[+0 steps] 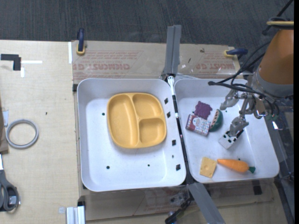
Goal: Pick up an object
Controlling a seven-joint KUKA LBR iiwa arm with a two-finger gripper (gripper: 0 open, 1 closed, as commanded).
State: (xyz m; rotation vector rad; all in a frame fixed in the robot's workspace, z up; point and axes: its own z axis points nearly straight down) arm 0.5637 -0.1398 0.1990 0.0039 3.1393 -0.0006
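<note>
- I see the gripper [237, 123] low in the right bin [261, 171]; I cannot tell its fingers' state.
- The white dotted block [230, 139] lies just beneath, near the carrot [235, 165].

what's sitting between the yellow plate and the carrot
In the camera view, the ridge where the two bins meet and a yellow cheese wedge lie between the yellow divided plate and the carrot.

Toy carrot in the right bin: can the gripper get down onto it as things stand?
Probably yes. The toy carrot lies flat near the right bin's front wall with nothing on top of it. The cheese wedge sits just beside it, apart. The gripper hangs nearby, over the white domino block.
</note>
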